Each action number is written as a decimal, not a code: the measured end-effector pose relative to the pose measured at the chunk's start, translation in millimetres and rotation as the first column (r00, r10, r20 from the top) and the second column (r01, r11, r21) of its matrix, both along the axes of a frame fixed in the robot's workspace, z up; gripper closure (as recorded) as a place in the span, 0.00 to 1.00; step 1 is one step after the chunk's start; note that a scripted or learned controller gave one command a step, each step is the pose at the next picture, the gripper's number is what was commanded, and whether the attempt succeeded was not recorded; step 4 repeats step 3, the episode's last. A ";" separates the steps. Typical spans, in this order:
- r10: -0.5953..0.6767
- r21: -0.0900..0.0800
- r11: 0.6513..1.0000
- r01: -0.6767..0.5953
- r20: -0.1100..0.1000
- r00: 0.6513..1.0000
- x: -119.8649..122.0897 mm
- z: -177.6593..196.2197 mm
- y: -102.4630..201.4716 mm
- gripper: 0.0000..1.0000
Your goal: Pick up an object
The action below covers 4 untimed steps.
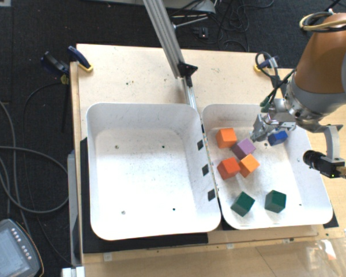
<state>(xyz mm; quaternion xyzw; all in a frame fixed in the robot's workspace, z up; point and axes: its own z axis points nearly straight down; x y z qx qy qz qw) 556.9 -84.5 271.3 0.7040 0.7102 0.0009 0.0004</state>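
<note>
Blue block [278,136] sits in the right bin [311,203] right at the gripper [264,133], looks like it's touching, but honestly can't tell if the fingers are open or closed.

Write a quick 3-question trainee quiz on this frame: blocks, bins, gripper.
1. True or false: all the blocks lie in the right bin.
2. How many green blocks are there? A) one B) two C) three
3. Which block lies right beside the gripper?

Key:
1. True; the left bin holds no blocks.
2. B: one green block and a second green block, both near the front rim.
3. The blue block, partly hidden by the gripper; a grasp cannot be confirmed.
</note>
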 end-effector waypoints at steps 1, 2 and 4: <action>0.000 0.000 1.000 0.000 -0.001 1.000 20.3 -10.4 56.2 1.00; 0.000 0.001 1.000 0.000 -0.004 1.000 27.5 -28.4 112.1 1.00; -0.001 0.000 1.000 0.001 -0.002 1.000 39.5 -41.1 161.2 1.00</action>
